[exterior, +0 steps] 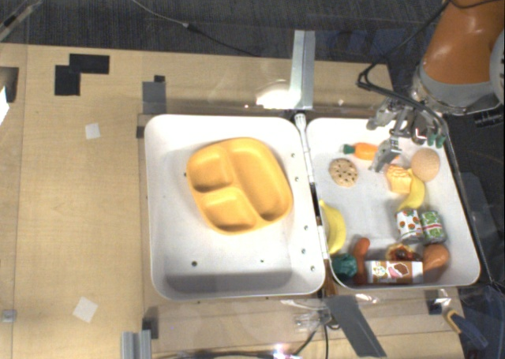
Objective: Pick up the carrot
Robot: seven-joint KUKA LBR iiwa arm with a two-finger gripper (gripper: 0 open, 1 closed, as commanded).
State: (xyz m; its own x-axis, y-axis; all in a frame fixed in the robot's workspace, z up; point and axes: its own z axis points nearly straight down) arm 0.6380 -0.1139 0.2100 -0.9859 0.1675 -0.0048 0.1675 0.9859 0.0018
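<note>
Right bin: carrot, small, orange with a green top, lay flat near the far-left part of the bin floor, just beyond a round cookie. Gripper hung just right of the carrot, apart from it; how far its fingers stood open could not be told, and nothing was seen between them. Also in this bin: banana, a pale round fruit, a cheese wedge, cans and boxes at the near edge. Left bin: a yellow divided tray.
</note>
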